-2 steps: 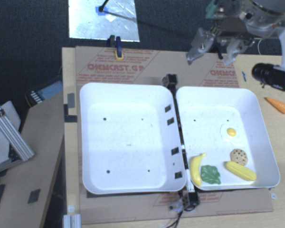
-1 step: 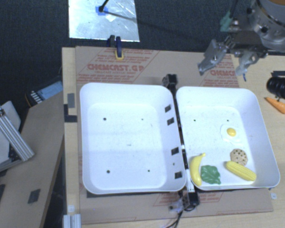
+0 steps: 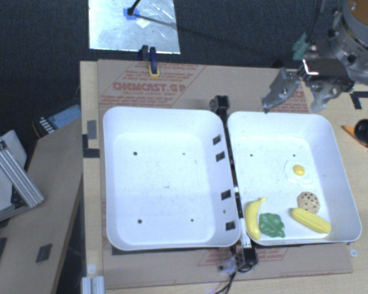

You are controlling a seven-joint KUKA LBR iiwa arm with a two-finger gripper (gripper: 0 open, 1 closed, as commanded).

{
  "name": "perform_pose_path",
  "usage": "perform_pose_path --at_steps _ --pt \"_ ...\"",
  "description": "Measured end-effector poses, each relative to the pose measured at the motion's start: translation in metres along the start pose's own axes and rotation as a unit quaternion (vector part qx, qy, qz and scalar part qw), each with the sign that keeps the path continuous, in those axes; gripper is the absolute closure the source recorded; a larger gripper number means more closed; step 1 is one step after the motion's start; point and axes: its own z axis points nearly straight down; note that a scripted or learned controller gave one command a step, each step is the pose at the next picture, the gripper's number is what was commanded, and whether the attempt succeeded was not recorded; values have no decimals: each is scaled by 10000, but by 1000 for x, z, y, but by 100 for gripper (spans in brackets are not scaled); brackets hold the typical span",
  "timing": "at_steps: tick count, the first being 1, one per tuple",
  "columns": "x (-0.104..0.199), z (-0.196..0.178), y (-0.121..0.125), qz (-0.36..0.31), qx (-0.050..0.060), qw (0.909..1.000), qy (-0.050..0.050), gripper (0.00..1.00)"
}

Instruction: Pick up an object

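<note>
5 small things lie in the right bin (image 3: 267,158), all toward its near end. A yellow banana (image 3: 253,218) stands against the near-left wall, with a green leafy piece (image 3: 272,225) touching its right side. A yellow corn cob (image 3: 311,220) lies slantwise near the front-right corner, a round brown cookie (image 3: 308,201) sits just behind it, and a fried egg (image 3: 298,171) rests farther back, apart from the rest. What the green piece is stays hard to tell.

The gripper (image 3: 297,100) hangs over the far rim of that bin, well away from all 5 things. Its 2 fingers (image 3: 275,95) are spread wide with nothing between them. The arm (image 3: 356,38) above it is cut off by the top-right corner, so just part of its orange band shows.

The left bin (image 3: 165,176) touches the right one, and black clips (image 3: 221,156) along the shared wall hide parts of the seam. Both bins sit on a cardboard sheet (image 3: 172,78) with red print, partly covered. Beyond it lies a silvery square (image 3: 134,17). At the right edge, a dark thing with an orange tip (image 3: 363,131) is cut off and cannot be identified.
</note>
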Motion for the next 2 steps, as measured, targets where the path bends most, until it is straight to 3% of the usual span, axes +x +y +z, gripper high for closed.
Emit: perform_pose_path --at_steps 1,2 --pt "0 -10 1 -25 -6 10000 0 100" --pt "130 2 12 -71 11 10000 15 100"
